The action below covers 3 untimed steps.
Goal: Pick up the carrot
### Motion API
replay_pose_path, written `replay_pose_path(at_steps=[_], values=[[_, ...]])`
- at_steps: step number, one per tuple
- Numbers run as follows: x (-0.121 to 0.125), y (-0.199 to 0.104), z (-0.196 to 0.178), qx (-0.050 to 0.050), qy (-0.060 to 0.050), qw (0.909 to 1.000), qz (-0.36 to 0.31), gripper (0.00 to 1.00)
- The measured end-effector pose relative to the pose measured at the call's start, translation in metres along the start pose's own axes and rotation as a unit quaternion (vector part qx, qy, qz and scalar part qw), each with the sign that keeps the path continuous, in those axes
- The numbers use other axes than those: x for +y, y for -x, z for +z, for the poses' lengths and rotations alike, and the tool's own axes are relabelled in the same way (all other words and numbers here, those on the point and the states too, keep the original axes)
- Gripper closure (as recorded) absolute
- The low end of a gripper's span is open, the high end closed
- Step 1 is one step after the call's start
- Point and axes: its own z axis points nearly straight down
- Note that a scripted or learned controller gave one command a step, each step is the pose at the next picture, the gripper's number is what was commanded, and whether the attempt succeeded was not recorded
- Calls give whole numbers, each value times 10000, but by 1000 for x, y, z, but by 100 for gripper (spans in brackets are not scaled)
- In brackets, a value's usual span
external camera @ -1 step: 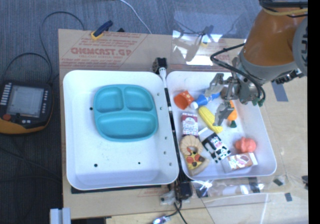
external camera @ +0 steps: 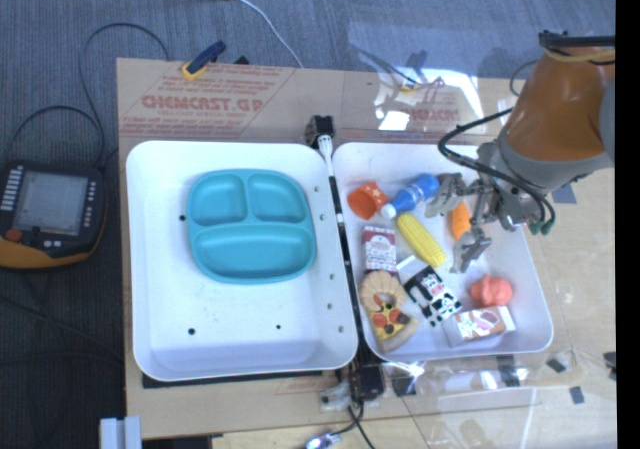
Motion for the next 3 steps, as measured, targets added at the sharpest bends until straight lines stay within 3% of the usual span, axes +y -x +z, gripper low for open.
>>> replay_pose_path(at_steps=[1, 2, 3], values=[[-39, 21, 85, -73, -2, 9896, 1437, 0], [-40, 25, 74, -120, -31, 9897, 1429, 100], [-39, 25, 68, -109, -40, 9898, 1423, 100]])
